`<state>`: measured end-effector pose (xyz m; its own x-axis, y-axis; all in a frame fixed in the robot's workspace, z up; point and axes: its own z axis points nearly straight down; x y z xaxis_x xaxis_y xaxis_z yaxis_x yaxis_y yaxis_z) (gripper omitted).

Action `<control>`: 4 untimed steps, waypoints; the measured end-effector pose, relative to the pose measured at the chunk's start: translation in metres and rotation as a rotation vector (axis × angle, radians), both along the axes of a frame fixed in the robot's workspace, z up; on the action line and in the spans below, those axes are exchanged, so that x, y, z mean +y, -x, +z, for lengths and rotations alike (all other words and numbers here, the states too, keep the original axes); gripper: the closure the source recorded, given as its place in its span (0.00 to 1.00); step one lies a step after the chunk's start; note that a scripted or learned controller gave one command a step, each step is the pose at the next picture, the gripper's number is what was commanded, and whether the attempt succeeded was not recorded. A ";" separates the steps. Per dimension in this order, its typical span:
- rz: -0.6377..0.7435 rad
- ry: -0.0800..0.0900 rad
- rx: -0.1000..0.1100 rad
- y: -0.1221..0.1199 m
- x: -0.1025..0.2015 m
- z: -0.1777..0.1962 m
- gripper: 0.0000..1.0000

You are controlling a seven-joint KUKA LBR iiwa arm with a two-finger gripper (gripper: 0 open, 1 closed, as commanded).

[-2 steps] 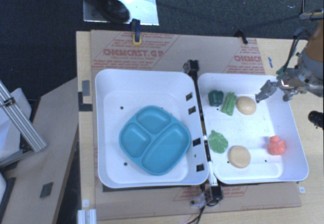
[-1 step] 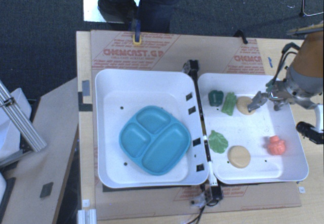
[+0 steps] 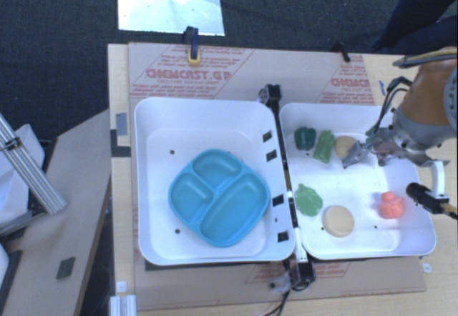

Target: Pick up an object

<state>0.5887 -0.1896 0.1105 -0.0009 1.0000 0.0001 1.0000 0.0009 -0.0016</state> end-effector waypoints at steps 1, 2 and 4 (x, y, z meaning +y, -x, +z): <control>0.001 0.002 -0.006 -0.002 0.000 0.014 1.00; 0.003 0.002 -0.007 -0.006 0.004 0.058 1.00; 0.004 0.001 -0.006 -0.003 0.009 0.132 1.00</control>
